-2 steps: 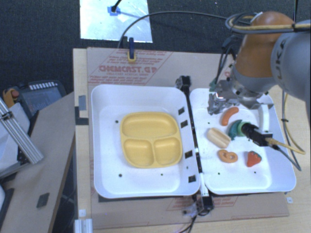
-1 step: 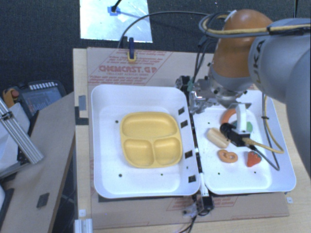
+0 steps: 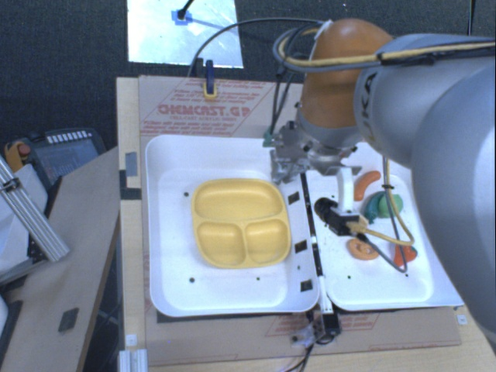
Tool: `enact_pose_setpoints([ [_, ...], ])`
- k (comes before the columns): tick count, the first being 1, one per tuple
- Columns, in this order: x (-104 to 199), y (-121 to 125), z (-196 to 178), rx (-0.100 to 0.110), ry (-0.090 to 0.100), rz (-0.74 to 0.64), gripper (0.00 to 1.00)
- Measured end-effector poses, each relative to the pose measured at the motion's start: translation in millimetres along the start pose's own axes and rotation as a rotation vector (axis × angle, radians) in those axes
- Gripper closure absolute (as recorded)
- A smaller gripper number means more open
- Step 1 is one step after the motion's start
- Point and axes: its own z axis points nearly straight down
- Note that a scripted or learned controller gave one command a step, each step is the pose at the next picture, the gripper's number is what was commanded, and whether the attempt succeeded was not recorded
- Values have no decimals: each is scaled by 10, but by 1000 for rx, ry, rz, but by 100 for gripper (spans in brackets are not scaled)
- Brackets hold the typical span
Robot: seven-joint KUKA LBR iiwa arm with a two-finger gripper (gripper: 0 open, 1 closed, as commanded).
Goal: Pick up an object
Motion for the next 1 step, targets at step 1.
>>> enact_pose_setpoints([
  [1,-33,0,-9,0,-1,5,0],
])
